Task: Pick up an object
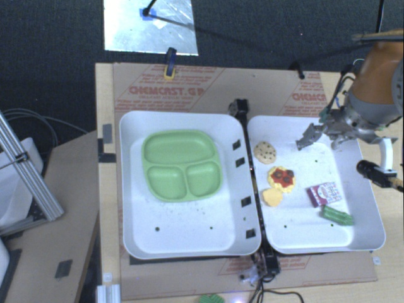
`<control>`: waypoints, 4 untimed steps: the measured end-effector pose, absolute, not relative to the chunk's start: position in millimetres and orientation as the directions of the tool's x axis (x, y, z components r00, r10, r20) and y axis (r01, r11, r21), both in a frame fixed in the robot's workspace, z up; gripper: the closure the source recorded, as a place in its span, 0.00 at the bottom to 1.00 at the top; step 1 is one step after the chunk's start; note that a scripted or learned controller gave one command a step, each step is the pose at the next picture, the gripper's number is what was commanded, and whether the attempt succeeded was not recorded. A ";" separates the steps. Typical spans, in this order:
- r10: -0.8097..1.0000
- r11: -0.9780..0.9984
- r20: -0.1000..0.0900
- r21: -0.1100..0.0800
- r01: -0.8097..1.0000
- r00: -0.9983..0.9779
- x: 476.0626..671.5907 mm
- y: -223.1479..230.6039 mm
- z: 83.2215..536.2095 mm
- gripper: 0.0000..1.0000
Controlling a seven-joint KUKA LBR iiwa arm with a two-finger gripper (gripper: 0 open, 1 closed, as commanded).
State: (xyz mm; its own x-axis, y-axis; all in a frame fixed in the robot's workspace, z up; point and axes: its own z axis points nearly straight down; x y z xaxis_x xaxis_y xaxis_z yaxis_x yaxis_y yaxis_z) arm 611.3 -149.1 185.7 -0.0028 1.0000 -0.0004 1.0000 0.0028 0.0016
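In the right bin [372,229], below and to the left of the claw [310,136], lie the small things that could be picked up, all of them apart from the claw. Nearest to it is a round speckled cookie [265,151], lower and to its left. Further down sit a yellow piece with a red top [281,178] and, touching it from below, a pale yellow piece [273,197]. Down and to the right of the claw lies a purple packet [324,194], with a green piece [337,216] just beside its lower edge. The claw hangs over the upper part of this bin with nothing between its fingers; whether they are spread or pressed together I cannot tell. Well to its left, the left bin [129,169] holds a green divided tray [182,165]. Both bins rest on the bench [208,84].
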 end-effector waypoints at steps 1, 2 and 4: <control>1.000 -0.001 0.000 0.007 1.000 0.001 593.4 -128.1 82.3 0.00; 1.000 -0.001 -0.001 0.008 1.000 0.001 539.9 -95.3 87.5 0.00; 1.000 0.001 0.000 0.012 1.000 -0.001 506.9 -90.2 98.5 1.00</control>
State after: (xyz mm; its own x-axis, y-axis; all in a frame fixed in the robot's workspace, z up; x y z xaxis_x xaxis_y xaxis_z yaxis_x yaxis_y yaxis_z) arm 506.9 -90.2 98.5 -0.0010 1.0000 0.0001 0.9999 0.0010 0.0123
